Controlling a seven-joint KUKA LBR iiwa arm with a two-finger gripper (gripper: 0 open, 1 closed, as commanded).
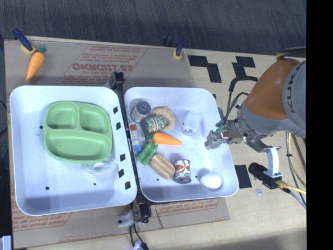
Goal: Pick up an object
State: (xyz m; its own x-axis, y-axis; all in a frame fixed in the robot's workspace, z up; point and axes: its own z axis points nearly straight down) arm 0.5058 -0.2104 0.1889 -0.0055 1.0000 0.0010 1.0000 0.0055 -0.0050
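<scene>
Gripper (214, 139) sits right of centre in the frame, over the right bin's (225, 163) right wall; whether it is open or closed cannot be told, and nothing is seen in it. Candidate objects lie left of it: carrot (167, 138), small can (182, 171), white egg (210, 181), clear cup (191, 121). Risk: descending here, it would likely strike the wall or close on nothing.
</scene>
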